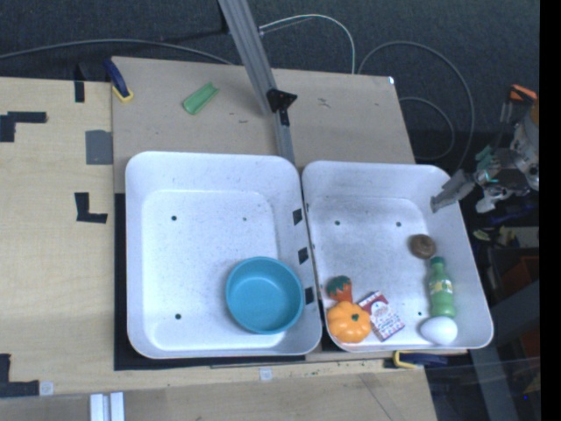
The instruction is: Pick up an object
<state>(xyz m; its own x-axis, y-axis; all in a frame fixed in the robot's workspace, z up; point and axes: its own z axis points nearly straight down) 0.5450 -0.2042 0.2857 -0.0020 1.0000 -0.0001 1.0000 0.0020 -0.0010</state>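
The claw (456, 191) hangs at the right bin's (368, 178) upper right rim; whether it is spread cannot be told. No object is held. The green bottle (440, 289), below and slightly left of it, is best approached from above and gripped across its width. Its cap points up-frame, long axis near vertical.

bench (53, 191): tan wood
bins: left bin (145, 261) and right bin (460, 235) touching
green block (199, 98): behind left bin
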